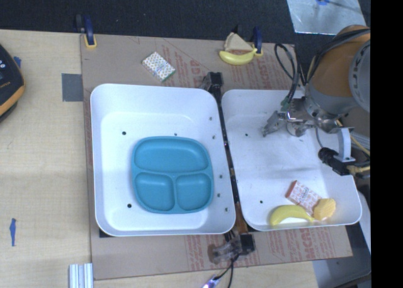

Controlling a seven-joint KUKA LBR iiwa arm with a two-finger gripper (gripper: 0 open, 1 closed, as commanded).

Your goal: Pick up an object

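Two white bins, gripper (272, 128) over right bin (264, 173), finger state unclear; banana (291, 216) near its front edge

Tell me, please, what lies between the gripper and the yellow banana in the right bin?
Bare white bin floor: nothing lies between the gripper and the banana, seen from the overhead camera.

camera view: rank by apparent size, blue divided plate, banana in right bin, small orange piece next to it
1. blue divided plate
2. banana
3. small orange piece
Plate is clearly largest; banana is longer than the orange piece.
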